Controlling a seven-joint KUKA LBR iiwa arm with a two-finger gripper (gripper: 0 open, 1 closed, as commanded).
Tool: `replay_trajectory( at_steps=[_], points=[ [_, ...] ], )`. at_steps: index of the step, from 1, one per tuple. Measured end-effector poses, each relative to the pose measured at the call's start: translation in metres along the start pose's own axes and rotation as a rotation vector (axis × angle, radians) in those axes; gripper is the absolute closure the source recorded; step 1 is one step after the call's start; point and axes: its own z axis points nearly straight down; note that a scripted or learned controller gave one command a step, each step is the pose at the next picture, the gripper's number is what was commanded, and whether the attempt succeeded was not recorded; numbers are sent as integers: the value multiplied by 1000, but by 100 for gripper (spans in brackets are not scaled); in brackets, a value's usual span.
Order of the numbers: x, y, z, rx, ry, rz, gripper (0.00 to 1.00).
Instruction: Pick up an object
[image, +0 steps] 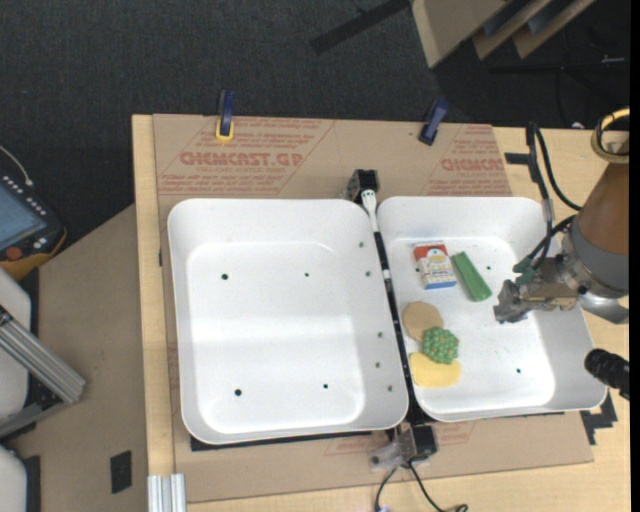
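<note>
The right bin (520, 385) holds several small objects. A small red and white box (433, 266) lies near its back, with a green bar (471, 276) slanted just to its right. Nearer the front sit a tan round piece (422, 319), a green knobbly ball (439, 344) and a yellow piece (435, 373), all touching or overlapping. My gripper (510, 304) hangs over the right half of this bin, to the right of the green bar and apart from it. Nothing shows between its fingers.
The left bin (270, 320) lies beside the right one, divided from it by a dark strip (385, 290). Both rest on a brown cardboard sheet (300, 150) held by a yellow clip (225, 125) and a blue clip (433, 122). A cable (540, 180) runs along the right.
</note>
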Motion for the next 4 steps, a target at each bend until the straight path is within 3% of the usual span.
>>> replay_trajectory(
  at_steps=[1,2,3,4],
  points=[
    [44,89,-110,-24,-7,-2,100],
    [104,42,-61,-1,-3,4,100],
    [173,40,-170,-17,-3,-1,100],
    [124,-1,-135,-1,-4,10,100]
  ],
)
